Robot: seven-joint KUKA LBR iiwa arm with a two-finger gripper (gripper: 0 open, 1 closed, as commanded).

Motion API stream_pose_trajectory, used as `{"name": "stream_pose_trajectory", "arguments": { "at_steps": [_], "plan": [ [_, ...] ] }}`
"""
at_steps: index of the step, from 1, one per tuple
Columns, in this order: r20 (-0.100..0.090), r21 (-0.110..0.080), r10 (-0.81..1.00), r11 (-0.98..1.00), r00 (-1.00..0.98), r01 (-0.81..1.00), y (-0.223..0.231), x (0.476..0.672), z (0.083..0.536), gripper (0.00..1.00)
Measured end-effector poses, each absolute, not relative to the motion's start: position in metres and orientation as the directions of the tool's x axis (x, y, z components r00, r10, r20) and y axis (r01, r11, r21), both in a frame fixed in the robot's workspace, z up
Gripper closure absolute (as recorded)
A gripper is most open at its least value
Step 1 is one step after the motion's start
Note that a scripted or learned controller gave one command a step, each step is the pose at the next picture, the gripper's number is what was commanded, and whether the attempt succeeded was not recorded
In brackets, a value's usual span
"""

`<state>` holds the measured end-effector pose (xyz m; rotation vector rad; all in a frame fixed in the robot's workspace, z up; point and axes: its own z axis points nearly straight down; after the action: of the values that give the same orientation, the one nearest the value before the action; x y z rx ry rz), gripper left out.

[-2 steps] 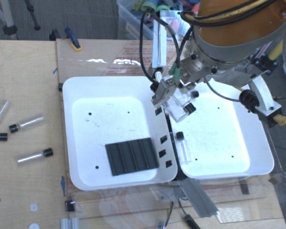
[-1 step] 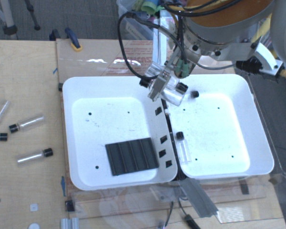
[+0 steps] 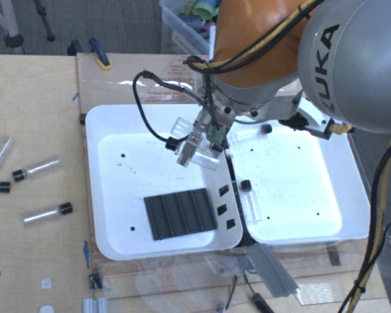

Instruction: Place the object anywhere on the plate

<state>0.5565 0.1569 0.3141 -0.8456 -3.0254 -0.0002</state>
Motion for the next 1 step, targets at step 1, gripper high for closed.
{"name": "stream_pose_trajectory", "arguments": {
  "at_steps": [1],
  "plan": [
    [0.003, -0.002, 0.623, 0.782, -0.782, 0.623, 0.1241, 0.5271, 0.2456, 1.00]
  ]
}}
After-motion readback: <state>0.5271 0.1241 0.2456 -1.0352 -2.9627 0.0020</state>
